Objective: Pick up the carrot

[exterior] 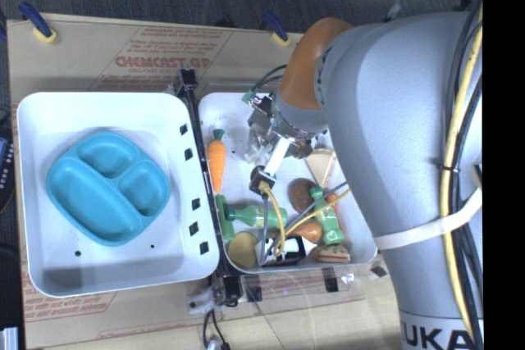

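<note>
A: Where did the carrot [216, 164] lie?
B: In the right bin [232, 112], close along its left wall, flat on the floor.
A: And how was it turned?
B: Lengthwise along that wall, with the green top at the far end and the orange tip tapering toward the near side.

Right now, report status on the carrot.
End effector over right bin, apart from carrot. Carrot flat along left wall, unheld. Green bottle near its tip.
</note>
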